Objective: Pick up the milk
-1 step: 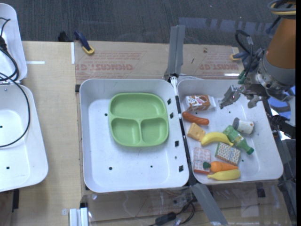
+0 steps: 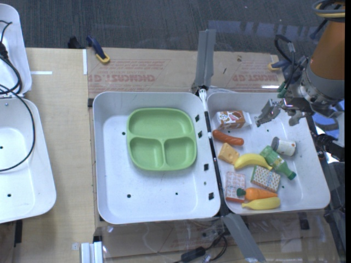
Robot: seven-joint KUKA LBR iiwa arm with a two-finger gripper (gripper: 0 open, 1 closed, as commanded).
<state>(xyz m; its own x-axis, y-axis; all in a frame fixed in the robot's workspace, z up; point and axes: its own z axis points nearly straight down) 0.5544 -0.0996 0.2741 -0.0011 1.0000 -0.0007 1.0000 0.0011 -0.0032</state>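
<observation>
Near right bin's back wall, milk [image 2: 230, 119] lying crosswise.

Two white bins [image 2: 104, 163]; one green tray [image 2: 162, 138]; two bananas [image 2: 251, 160]; one carrot [image 2: 260, 193].

tray [image 2: 162, 137] in left bin [image 2: 109, 163], milk [image 2: 230, 119] in right bin [image 2: 307, 193]

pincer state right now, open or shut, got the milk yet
pincer: over the back of the right bin, nothing visibly between its fingers; open or shut cannot be told. The milk lies in the bin to its left.
</observation>
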